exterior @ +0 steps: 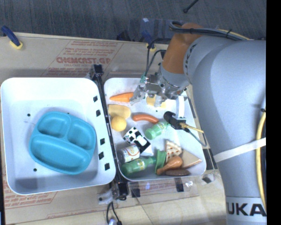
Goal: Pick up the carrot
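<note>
The carrot lies in the right bin, a tray in the left bin.

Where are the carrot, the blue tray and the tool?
carrot [121, 97]: camera view, middle of its orange body.
blue tray [62, 142]: camera view, central divider.
tool [152, 93]: camera view, between its fingertips.

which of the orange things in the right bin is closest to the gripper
The carrot at the bin's far left corner, just left of the gripper. The sausage lies nearer the camera.
</note>
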